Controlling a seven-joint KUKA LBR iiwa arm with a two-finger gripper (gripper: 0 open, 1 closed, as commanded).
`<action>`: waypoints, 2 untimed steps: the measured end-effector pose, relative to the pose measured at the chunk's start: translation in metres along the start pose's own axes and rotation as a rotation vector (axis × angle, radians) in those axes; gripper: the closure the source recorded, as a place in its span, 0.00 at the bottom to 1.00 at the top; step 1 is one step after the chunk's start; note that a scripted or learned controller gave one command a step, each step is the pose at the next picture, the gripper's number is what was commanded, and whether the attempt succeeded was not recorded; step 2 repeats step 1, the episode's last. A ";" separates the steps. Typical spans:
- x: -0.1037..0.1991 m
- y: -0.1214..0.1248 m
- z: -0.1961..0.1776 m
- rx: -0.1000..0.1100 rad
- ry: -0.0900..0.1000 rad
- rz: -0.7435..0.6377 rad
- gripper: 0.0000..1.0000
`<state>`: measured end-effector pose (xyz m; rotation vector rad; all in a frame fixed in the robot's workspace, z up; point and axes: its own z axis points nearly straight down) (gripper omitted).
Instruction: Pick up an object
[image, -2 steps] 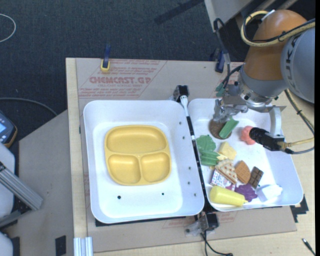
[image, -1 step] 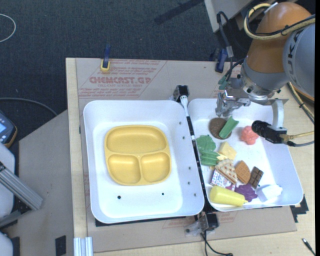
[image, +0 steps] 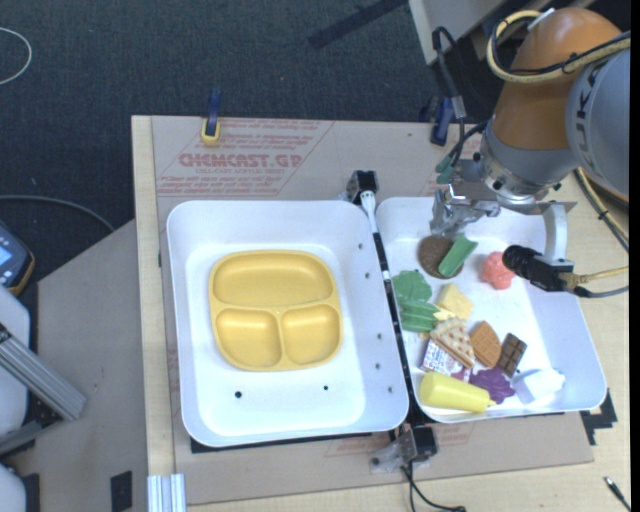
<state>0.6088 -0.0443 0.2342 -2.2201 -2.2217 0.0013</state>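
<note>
Two bins: they stand side by side on the bench, touching along the middle edge.
Left bin: it bears only a yellow tray with three compartments, and nothing lies in them.
Right bin: it bears a crowded heap of small toy foods, and any of them can serve as the object to pick.
Green piece: it lies near the middle edge, touching a yellow cube.
Cracker: it lies in the middle of the heap, just beside a brown cookie and a chocolate bar.
Yellow cone: it lies at the front, touching a purple piece.
Gripper: it hangs low at the back of the right bin, just above a brown disc and a green stick that overlap.
Fingers: they seem a little apart, and I see nothing between them; nothing is held.
Pink piece: it lies near the gripper, to the right.
Risk one: I think the fingers may close on the disc and the stick together, because they overlap, and one may slip out in the lift.
Risk two: a finger may land on top of the disc and push it flat, so the closing catches nothing.
Risk three: the disc is thin and low, so the fingers may touch the bin floor first.
</note>
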 end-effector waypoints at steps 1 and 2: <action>0.004 0.004 0.014 0.003 0.000 0.000 1.00; 0.004 0.004 0.014 0.003 0.000 0.000 1.00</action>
